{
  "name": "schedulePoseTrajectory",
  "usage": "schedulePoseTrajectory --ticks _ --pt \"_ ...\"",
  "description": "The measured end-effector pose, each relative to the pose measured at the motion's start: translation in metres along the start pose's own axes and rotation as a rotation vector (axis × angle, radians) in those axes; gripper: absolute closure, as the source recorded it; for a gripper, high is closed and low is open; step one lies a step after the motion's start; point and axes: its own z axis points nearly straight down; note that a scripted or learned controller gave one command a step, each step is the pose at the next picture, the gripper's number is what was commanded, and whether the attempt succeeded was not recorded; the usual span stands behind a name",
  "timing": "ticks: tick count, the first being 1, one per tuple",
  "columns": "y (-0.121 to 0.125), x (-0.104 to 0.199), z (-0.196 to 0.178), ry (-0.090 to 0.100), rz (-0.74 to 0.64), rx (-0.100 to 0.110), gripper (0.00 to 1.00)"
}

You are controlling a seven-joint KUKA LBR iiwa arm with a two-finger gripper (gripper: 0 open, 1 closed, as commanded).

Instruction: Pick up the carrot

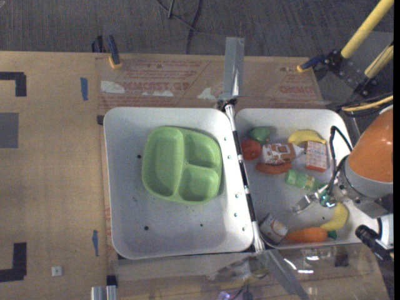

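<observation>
In the camera view, the carrot [307,234] is seen lying flat near the front edge of the right bin [275,120], between a small can [273,228] and a banana [338,217]. The hand [310,200] is held just above and behind it, nothing visibly gripped; how far it is open cannot be told. The approach step is judged in hand. Next, a short descent onto the carrot is called for.

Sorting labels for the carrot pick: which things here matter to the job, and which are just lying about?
Job: carrot; gripper, above the right bin.

Lying about: green plate in the left bin; two bananas; tomato; cartons; can.
</observation>
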Motion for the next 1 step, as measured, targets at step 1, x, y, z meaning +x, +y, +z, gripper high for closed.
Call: schedulePoseTrajectory --ticks 1 --pt "-0.0048 -0.0194 0.0002 -0.004 0.152 -0.003 0.0"
